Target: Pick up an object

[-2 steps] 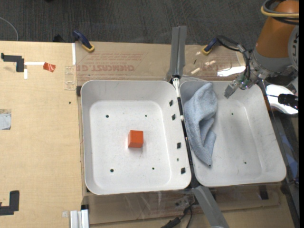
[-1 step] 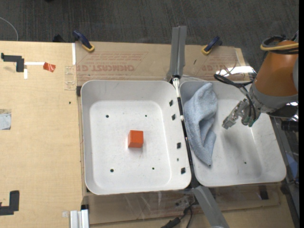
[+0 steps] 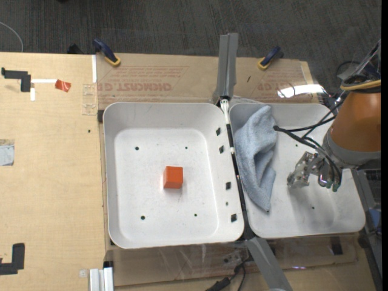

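Pincer [image 3: 301, 176] over right bin [image 3: 339, 226] floor, grip state unclear; towel [image 3: 256, 153] near; orange block [image 3: 173, 177] mid-left bin [image 3: 121, 223].

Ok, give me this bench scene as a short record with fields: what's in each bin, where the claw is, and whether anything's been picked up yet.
left bin: one orange cube, near the middle of the floor, resting flat
right bin: a grey-blue towel, crumpled along the wall next to the left bin
claw: over the right bin, beside the towel, apart from it
claw contents: nothing visible between its fingers
finger state: too small and cluttered to tell
task status: no object picked up yet
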`<action>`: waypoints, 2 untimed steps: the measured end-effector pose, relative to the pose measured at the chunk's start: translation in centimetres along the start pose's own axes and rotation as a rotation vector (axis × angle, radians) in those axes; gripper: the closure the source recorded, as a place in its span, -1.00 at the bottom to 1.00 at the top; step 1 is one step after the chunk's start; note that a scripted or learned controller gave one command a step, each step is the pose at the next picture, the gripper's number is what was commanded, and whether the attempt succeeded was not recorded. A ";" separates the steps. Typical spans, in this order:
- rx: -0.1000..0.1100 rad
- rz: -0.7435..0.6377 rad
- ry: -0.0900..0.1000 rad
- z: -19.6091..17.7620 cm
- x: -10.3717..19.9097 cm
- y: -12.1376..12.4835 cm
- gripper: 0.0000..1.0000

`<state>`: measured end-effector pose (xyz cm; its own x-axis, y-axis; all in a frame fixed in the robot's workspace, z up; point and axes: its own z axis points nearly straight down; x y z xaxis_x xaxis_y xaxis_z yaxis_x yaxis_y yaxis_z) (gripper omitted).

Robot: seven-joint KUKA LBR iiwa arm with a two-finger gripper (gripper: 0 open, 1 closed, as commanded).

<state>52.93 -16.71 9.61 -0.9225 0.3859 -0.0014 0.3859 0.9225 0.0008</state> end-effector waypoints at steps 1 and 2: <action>-0.001 0.278 -0.005 -6.7 -9.7 3.4 1.00; 0.000 0.157 -0.001 -7.8 -8.6 4.9 1.00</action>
<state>62.74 -15.48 17.40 -0.8509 0.5254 -0.0027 0.5254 0.8509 0.0007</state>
